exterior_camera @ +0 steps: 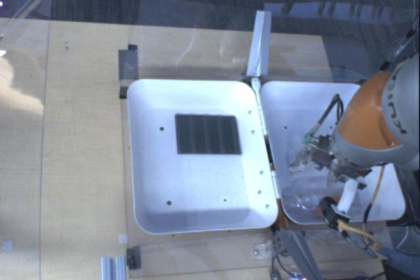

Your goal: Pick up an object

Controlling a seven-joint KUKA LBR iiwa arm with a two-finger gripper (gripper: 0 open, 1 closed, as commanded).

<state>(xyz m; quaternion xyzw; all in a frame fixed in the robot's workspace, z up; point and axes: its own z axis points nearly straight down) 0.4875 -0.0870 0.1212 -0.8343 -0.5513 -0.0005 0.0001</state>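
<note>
One dark ribbed slab lies flat in the left bin, a little above the middle of its floor and well clear of every wall. It sits square to the bin, its ribs running away from me. Nothing touches it.

The gripper is over in the right bin, down low near that bin's left wall and well apart from the slab. Whether it is open or closed, or has hold of anything, I cannot tell from here. Just beside it and below it there is a faint clear glint on the white floor, too vague to name.

The arm comes in from the right, its orange band bulking over the right bin. Both bins stand touching, side by side, on the wooden surface.
</note>
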